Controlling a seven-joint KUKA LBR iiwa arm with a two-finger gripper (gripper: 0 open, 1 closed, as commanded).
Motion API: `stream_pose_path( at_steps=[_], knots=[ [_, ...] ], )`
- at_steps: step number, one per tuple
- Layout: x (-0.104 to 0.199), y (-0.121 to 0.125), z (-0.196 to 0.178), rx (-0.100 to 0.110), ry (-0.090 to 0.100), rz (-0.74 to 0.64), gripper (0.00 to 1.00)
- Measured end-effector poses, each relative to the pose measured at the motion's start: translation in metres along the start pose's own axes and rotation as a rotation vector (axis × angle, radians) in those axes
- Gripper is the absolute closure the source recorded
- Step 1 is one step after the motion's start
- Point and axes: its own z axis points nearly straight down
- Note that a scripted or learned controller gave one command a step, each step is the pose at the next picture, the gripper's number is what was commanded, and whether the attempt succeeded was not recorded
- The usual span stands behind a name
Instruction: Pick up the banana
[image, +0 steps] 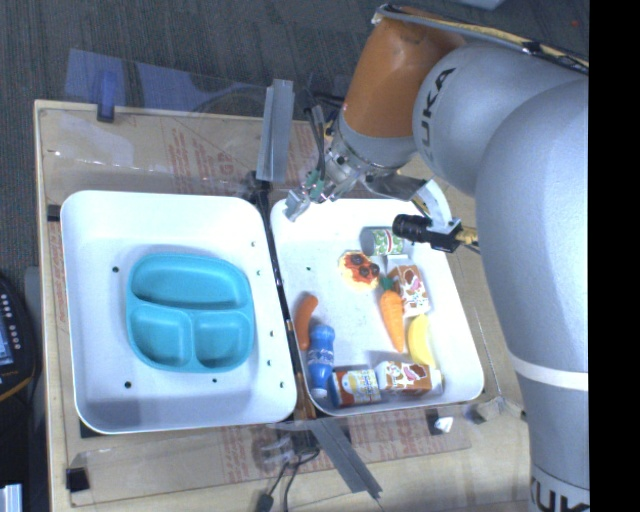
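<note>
Crowded around the banana (421, 341), which lies near the right wall of the right bin (462, 318), are several other items: an orange carrot (392, 315) just beside it on the left, a small carton (410, 289) touching its upper end, and a juice box (385, 382) lying on its side below it. Further left are a blue bottle (320, 357) and a second carrot (304, 319); a green can (385, 241) and a round orange toy (359, 268) sit toward the back. The left bin (92, 310) holds a blue divided tray (190, 310). The gripper (305, 195) hovers over the right bin's back-left corner, well apart from the banana, its jaws holding nothing; how wide they stand is unclear. The grey arm (520, 200) fills the right side.
</note>
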Motion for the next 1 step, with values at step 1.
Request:
stream_pose_path(
  at_steps=[1],
  knots=[
    [0.0441, 0.0321, -0.0433, 0.005, 0.003, 0.121, 1.0]
  ],
)
